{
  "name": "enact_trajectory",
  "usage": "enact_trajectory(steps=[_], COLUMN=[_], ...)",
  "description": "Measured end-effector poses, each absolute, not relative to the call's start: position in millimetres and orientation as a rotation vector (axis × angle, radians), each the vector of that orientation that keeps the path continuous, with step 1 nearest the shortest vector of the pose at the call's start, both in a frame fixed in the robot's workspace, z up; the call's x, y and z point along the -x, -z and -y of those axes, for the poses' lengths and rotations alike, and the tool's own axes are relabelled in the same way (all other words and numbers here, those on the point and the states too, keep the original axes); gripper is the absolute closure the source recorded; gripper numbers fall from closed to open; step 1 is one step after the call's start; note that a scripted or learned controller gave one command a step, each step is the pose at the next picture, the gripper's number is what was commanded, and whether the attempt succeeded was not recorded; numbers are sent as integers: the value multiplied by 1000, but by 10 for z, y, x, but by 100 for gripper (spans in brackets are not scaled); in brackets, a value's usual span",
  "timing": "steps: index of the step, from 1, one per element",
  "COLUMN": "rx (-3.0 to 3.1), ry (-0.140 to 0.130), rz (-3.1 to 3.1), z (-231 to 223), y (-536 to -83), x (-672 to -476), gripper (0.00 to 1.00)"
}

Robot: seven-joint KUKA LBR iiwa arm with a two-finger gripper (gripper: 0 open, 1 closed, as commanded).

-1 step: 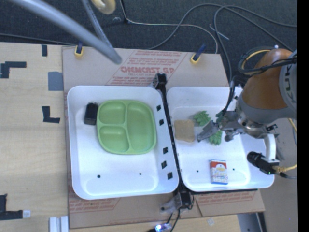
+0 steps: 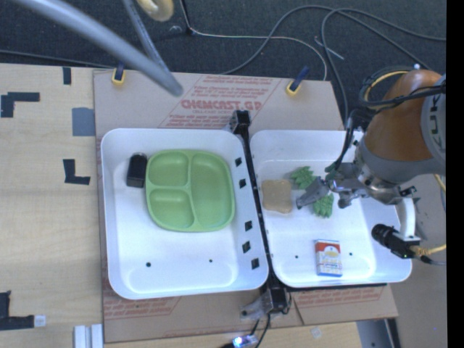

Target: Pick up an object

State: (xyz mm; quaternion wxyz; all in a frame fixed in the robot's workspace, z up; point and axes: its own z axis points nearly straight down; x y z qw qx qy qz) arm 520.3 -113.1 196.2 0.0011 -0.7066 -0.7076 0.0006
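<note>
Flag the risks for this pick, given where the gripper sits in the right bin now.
1. The gripper sits among a leafy green plastic piece, a second green piece and a tan sponge-like block; it may catch two items or shove the block away.
2. That cluster lies near the black divider between the bins, so a pushed item could jam against it.

The light is bright and comes from above. The two shallow white plastic bins (image 2: 181, 278) shine so much that their floors look nearly blank. The round green plastic plate with three parts (image 2: 191, 190) has a soft shine on it. Shadows are small and faint. At 11 o'clock a grey slanted bar (image 2: 94, 31) is blurry and out of focus. The dark floor (image 2: 304, 20) at 12 o'clock looks grainy. The whole picture is a little soft.
</note>
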Motion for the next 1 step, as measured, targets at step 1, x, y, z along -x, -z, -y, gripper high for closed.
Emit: enact_trajectory(steps=[1], rx=[2217], ry=[-7], rz=[2219], z=[1089], y=[-1520], x=[-5177], gripper=[0])
